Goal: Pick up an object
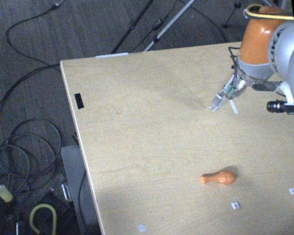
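Note:
A small orange object [220, 177], shaped like a gourd with a thin neck pointing left, lies on the light wooden bench top [140, 142] toward the front. My gripper [224, 106] hangs at the right side of the bench, well behind the orange object and apart from it. Its two pale fingers [215, 103] are spread, with nothing between them. Above the wrist, the arm's orange band [258, 37] reaches in from the right.
Small black and white markers [235, 205] dot the bench near its front right. A black tab [79, 101] sits by the left edge. Cables and tools [39, 218] lie on the floor to the left, and stand legs [185, 4] cross behind the bench.

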Robot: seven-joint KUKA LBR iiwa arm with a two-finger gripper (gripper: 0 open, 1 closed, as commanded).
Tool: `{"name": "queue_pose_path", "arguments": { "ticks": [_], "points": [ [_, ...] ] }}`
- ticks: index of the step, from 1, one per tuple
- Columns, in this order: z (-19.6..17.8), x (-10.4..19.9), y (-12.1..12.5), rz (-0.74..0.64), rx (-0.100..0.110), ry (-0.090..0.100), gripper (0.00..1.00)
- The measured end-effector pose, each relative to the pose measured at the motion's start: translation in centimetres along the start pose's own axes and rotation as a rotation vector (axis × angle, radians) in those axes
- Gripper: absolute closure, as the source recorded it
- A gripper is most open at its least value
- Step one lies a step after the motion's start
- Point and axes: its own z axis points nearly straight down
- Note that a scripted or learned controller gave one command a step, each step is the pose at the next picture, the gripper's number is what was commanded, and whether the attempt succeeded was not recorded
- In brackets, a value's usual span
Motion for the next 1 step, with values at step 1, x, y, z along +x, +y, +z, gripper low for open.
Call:
{"name": "queue_pose_path", "arguments": {
  "ticks": [1],
  "points": [
    [-7.25, 3.86, 2.27, 0.101, -0.001, 0.003, 1.0]
  ]
}}
